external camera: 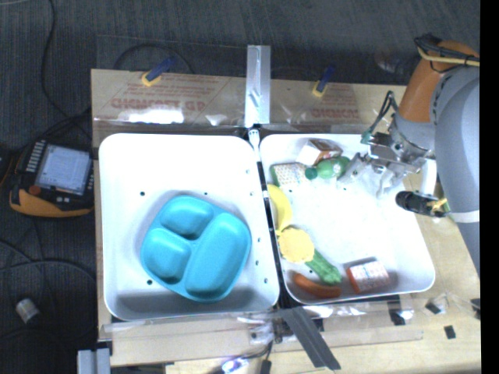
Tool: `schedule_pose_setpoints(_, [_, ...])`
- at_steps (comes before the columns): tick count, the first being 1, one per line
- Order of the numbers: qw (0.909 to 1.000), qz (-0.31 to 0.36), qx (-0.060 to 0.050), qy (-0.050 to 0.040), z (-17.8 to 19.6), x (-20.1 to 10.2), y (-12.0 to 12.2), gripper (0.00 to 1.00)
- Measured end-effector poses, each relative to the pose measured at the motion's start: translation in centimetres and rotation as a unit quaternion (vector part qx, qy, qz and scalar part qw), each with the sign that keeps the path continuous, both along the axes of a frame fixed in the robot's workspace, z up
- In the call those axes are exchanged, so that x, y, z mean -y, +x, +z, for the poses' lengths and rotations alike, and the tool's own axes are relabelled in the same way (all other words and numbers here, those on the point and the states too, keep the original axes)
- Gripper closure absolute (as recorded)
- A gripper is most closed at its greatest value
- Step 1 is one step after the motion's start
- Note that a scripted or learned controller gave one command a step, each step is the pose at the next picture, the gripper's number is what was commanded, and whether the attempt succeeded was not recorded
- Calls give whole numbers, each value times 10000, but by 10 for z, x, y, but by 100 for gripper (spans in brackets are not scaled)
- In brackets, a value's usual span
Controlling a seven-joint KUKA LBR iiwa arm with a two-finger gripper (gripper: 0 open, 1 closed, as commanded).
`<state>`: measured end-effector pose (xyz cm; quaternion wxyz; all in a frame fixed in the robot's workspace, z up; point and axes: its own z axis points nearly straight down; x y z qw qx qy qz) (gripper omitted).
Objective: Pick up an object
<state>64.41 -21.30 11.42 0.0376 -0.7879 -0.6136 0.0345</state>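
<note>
right bin (405,240): gripper (373,176) poised at upper right, fingers spread, holding nothing. green bottle (326,168) just beside it, to its left. left bin (125,209): blue divided tray (196,245), well apart.

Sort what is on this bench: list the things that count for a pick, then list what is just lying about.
For the pick:
tool
green bottle
banana
yellow round toy
green vegetable
small red and white box
right bin

Lying about:
blue divided tray in the left bin
handheld pendant on the floor
</note>
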Motion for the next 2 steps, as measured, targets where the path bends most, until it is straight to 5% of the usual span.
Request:
schedule_pose_setpoints(1, [9945, 918, 493, -49, 73, -62, -44, 0])
schedule_pose_setpoints(2, [9960, 738, 499, -73, -10, -45, 11, 0])
